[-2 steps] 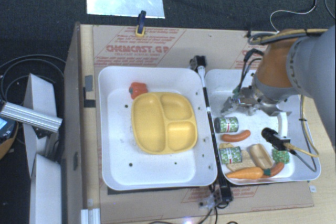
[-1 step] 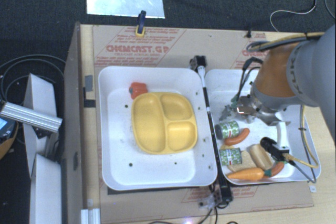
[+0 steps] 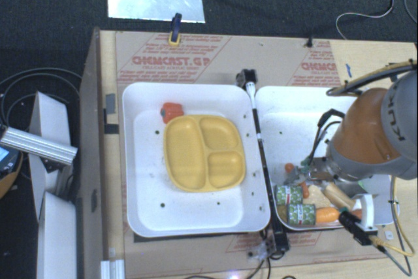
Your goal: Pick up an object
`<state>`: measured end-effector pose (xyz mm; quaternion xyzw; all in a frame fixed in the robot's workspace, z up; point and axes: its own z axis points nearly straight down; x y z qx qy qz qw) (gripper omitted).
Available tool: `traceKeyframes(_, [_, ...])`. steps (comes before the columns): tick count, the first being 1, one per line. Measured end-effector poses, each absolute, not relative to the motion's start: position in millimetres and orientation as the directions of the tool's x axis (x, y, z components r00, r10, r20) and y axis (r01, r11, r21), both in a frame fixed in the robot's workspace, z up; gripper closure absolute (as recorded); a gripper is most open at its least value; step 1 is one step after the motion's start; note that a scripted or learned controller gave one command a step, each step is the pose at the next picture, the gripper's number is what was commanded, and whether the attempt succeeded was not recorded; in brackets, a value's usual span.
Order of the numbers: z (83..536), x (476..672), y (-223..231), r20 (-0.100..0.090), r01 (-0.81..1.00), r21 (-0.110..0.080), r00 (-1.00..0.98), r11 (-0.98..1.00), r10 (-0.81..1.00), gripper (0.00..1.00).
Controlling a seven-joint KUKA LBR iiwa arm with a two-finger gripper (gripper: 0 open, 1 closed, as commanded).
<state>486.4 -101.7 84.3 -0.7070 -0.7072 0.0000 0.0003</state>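
The arm reaches into the right bin (image 3: 287, 114) from the right, its orange band (image 3: 362, 131) above the bin's middle. My gripper (image 3: 312, 168) points down at the bin's lower part, just above a cluster of small items. That cluster holds two green-labelled cans (image 3: 292, 204), an orange carrot-like piece (image 3: 326, 213), a tan wooden piece (image 3: 336, 194) and small red bits (image 3: 289, 168). The wrist hides part of the cluster. In the left bin (image 3: 140, 160) lies a yellow divided plate (image 3: 202, 152) with a red-orange item (image 3: 172, 112) at its upper left corner.
A black divider (image 3: 257, 134) runs between the two bins. Cardboard (image 3: 196, 59) lines the bench behind them. Cables (image 3: 323, 134) hang beside the wrist. The upper half of the right bin is bare white floor.
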Motion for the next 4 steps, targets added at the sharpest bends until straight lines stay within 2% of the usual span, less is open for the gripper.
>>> traceKeyframes(1, [132,514.6,-208,-0.003,1.0,0.003,0.0,0.0,1.0,0.0])
traceKeyframes(2, [84,487.0,-116,0.002,1.0,0.0,-0.004,0.004,1.0,0.0])
traceKeyframes(3, [95,488.2,-116,0.002,1.0,0.003,-0.004,0.004,1.0,1.0])
traceKeyframes(4, [185,550.9,-38,0.001,1.0,0.004,-0.004,0.004,1.0,1.0])
